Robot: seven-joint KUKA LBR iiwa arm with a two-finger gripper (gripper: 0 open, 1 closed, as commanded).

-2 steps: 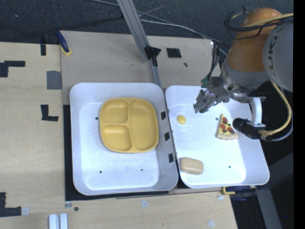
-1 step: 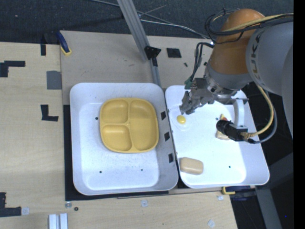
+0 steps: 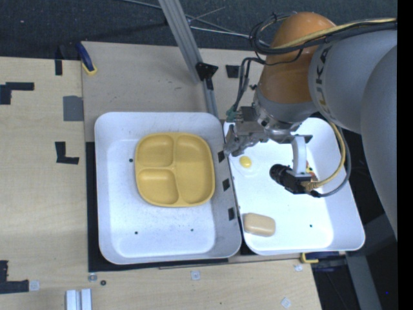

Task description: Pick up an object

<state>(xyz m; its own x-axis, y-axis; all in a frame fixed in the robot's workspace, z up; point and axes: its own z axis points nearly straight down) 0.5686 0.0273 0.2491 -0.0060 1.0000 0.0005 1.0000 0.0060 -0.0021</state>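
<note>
A small yellow round object point(image 3: 245, 163) lies on the floor of the right bin point(image 3: 322, 231), near its left wall. My gripper point(image 3: 237, 144) hangs just above and to the left of it, at the bin's left wall, under the orange band of the arm. A tan soap-like block point(image 3: 259, 225) rests near the front left of the same bin. A yellow divided plate point(image 3: 175, 169) sits in the middle of the left bin point(image 3: 116, 231).
A black cable clip and looped cables point(image 3: 293, 178) hang off the wrist over the middle of the right bin. A grey metal pole point(image 3: 187, 41) slants down to the bins' back edge. The bins' shared wall point(image 3: 229, 192) runs between plate and gripper.
</note>
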